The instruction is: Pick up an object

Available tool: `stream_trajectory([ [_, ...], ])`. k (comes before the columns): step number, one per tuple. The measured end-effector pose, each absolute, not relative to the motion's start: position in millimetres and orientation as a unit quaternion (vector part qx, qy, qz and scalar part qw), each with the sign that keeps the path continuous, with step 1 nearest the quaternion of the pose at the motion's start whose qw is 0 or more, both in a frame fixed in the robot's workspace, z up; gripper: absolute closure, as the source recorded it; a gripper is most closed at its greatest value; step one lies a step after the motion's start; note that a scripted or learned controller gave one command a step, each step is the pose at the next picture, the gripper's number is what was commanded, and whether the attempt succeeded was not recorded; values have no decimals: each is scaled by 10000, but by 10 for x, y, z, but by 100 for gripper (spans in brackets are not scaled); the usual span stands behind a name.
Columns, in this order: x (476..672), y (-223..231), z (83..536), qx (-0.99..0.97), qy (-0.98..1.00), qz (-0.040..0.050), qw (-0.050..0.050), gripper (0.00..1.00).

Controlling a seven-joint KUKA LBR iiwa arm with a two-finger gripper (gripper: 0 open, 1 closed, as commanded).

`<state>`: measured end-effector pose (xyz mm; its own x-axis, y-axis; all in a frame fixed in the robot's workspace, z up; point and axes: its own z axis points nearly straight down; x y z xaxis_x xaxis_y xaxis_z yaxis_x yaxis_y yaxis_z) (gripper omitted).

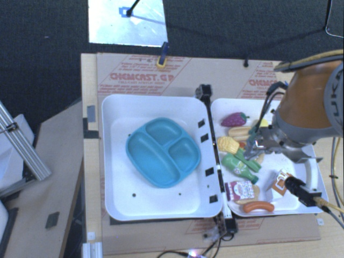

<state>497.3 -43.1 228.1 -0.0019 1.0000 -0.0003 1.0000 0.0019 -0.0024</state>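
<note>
The right bin (243,102) holds several toy foods: a purple eggplant (235,119), a yellow corn cob (227,144), a green bottle (239,167), a red and white packet (241,190), a sausage (258,207) and a small orange box (280,183). My gripper (251,148) hangs low over the middle of this bin, just right of the corn and above the top end of the green bottle. The wrist hides what lies directly beneath it.
The left bin (110,160) carries a blue divided plate (163,152). A black divider with clips (211,149) runs between the bins. The grey and orange arm (314,106) covers the right bin's far right side.
</note>
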Motion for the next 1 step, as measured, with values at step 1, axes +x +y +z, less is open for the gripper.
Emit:
stream_trajectory([
  [1, 5051, -433, 2317, -7054, -7088, 9, 11, 100],
])
